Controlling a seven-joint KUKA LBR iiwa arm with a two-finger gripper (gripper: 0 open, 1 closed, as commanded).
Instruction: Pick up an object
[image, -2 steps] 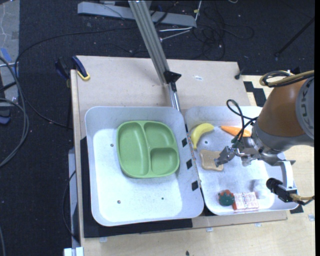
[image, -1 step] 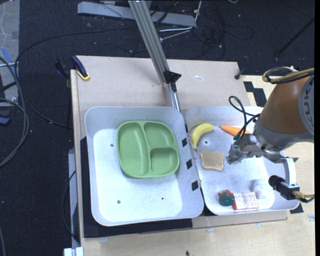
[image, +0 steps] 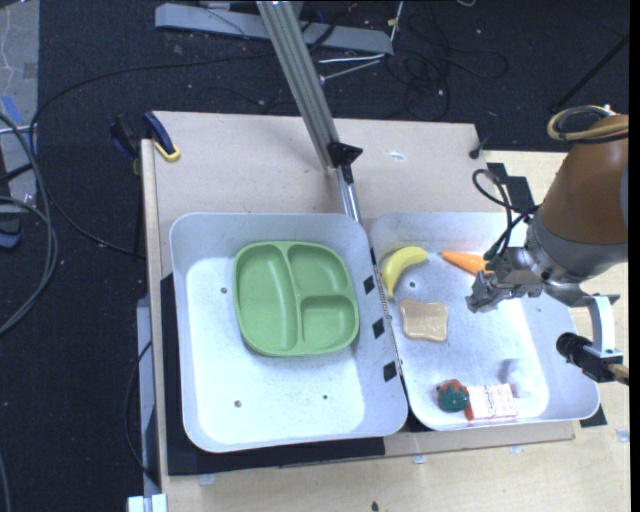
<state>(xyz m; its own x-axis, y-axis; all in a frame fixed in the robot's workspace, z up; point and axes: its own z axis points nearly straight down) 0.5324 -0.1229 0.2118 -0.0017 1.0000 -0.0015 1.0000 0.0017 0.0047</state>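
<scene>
Nearest the camera, along the front of the right bin (image: 560, 405), a small red-and-white box (image: 492, 402) lies flat, with a green-and-red toy (image: 452, 396) touching its left end. Behind them, toward the bin's left side, a slice of toast (image: 425, 321) lies flat. A banana (image: 401, 267) rests behind the toast, close to the divide between the bins, curving toward the rear. A carrot (image: 464, 262) lies just right of the banana, near the back of the bin, pointing left.

The claw (image: 484, 296) sits over the right bin's middle, just in front of the carrot's thick end and to the right of the toast. Its dark fingers point down and to the left. Whether they are parted or closed cannot be told from this angle, and no object is seen between them. The arm (image: 590, 200) enters from the right, its orange band above the grey wrist.

The left bin (image: 200, 400) holds a green plate (image: 296, 298) with three compartments, lying flat near the middle-rear. Both bins rest on a pale wooden surface (image: 250, 160). A slanted metal pole (image: 305, 85) crosses the surface's rear edge.
</scene>
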